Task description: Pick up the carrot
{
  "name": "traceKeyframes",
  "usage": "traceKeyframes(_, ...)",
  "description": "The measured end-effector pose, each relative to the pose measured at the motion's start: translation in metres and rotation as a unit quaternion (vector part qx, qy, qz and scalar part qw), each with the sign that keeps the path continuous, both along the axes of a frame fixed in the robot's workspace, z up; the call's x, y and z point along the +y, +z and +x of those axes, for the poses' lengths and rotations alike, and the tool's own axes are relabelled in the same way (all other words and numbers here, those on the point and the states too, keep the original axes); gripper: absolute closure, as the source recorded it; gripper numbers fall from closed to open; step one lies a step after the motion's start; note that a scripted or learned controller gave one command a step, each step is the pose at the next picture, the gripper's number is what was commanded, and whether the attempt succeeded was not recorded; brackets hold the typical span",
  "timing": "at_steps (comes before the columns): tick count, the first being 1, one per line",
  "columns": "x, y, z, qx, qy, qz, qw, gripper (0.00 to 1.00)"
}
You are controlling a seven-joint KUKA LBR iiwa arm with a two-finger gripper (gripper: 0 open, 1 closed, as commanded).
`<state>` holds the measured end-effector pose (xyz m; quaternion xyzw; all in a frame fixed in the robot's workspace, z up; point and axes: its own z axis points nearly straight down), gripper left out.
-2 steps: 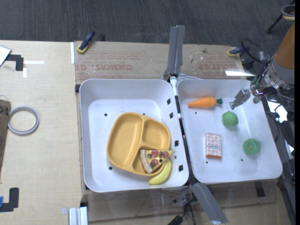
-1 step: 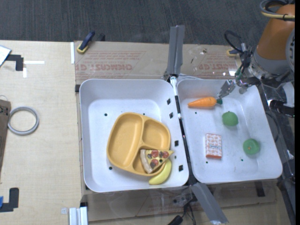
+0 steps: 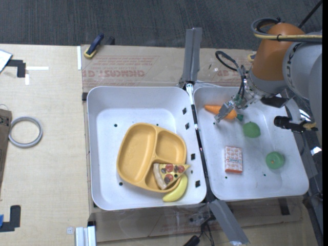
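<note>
One orange carrot (image 3: pixel 215 109), a tapered plastic-looking piece, lies in the far left corner of the right-hand shallow white bin (image 3: pixel 256 188), its thick end reaching under the fingers (image 3: pixel 225 113) of the grey arm's gripper, which are down right at it, over its right-hand part. The step in hand looks like the grasp itself: the fingers are at carrot height and appear to straddle or touch the carrot's end, but the view is too small and cluttered to show how wide they stand or whether they have closed on it, so I cannot tell if the carrot is gripped or merely touched. If the grip is not yet made, the next move calls for closing squarely across the carrot's body and then lifting straight up, clear of the bin wall just to the fingers' left. Just beyond the fingers on their right lies a round green toy piece (image 3: pixel 251 130); nearer the camera from them sits a small red-and-white box (image 3: pixel 233 159), and further right of that a second green round piece (image 3: pixel 275 160). Well to the fingers' left, across the divider, the left-hand white bin (image 3: pixel 102 137) holds a yellow divided plate (image 3: pixel 138 152) bearing a pizza slice (image 3: pixel 168 173), with a yellow banana (image 3: pixel 177 190) resting against the plate's near rim.
</note>
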<state>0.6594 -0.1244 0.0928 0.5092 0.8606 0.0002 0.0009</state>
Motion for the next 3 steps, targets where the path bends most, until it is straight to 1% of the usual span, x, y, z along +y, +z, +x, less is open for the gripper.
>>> traceKeyframes(1, -0.001, 0.01, 0.0, 0.0, -0.001, 0.0002, 1.0, 1.0)
traceKeyframes(2, 0.045, 0.1, 0.0, -0.001, 0.143, -0.0006, 0.9898, 1.0)
traceKeyframes(3, 0.043, 0.099, -0.02, 0.0, 0.112, -0.0001, 0.9937, 1.0)
